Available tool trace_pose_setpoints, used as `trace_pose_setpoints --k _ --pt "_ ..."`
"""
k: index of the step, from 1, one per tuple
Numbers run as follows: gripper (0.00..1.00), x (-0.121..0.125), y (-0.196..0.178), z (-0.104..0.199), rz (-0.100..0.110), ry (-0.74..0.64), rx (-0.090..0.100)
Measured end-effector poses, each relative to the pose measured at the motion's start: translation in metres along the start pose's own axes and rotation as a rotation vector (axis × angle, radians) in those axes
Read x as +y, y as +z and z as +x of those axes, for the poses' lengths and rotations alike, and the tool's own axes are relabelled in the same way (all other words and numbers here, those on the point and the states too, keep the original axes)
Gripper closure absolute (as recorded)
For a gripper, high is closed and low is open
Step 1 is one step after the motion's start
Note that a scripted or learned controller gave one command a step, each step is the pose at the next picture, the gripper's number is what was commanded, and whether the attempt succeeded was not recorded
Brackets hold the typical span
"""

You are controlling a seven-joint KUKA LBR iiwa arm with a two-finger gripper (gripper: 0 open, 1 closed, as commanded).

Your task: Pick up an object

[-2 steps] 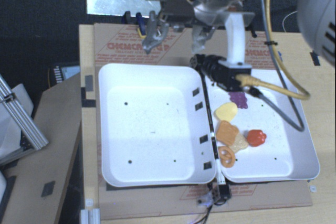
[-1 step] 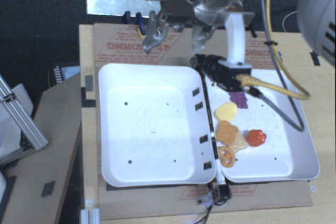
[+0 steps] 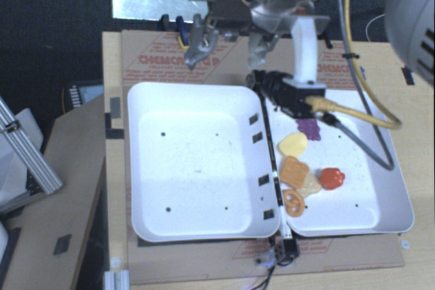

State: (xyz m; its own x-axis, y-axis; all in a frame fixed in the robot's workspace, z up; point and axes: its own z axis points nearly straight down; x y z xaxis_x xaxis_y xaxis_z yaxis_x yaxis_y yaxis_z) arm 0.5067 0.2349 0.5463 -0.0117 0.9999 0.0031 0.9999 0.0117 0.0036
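Note:
Several small toy foods lie in the right bin (image 3: pixel 380 204): a purple grape bunch (image 3: pixel 310 128), a yellow piece (image 3: pixel 293 144), an orange bread-like slab (image 3: pixel 295 172), a red tomato-like piece (image 3: pixel 332 178) and a pretzel (image 3: pixel 293 202). My gripper (image 3: pixel 228 51) hangs high above the back edge of the bins, near the divider. It is open, with its two grey fingers (image 3: pixel 198 44) spread wide and nothing between them. It is well behind and above the foods.
The left bin (image 3: pixel 146 146) sits beside the right one, joined along a black-clipped divider (image 3: pixel 270 159). A black wrist box (image 3: pixel 292 97) and a yellow cable (image 3: pixel 360 117) hang over the right bin's back. Cardboard lies under the bins.

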Motion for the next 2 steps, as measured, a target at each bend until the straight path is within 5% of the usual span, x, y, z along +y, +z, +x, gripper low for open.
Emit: trace_pose_setpoints --k 2 --pt "0.0 0.0 0.0 0.0 0.0 0.0 0.0"
